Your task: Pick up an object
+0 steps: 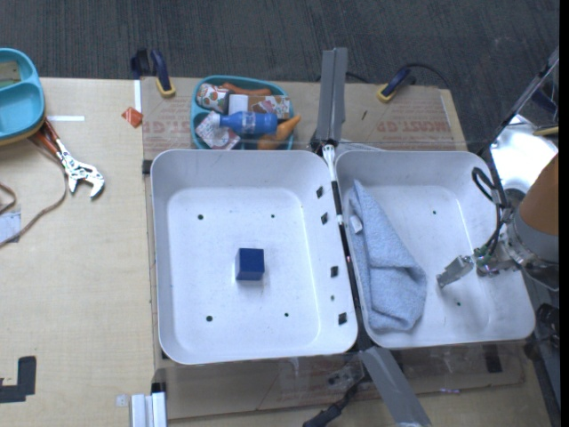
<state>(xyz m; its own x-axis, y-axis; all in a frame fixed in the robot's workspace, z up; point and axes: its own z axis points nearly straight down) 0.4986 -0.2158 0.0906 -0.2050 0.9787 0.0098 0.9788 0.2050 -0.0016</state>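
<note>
We see the fingers low in the right bin, pointing left, and we cannot tell if they are wide or narrow; nothing is visible between them. The grey cloth lies just to their left, apart from them. Far left of the fingers, the blue cube sits in the left bin.

- Teal tub of mixed small items behind the left bin.
- Wrench lying on the wooden bench, far left.
- Light-blue tray at the left edge.
- Two blue-and-yellow clamps gripping the cardboard sheet.
</note>
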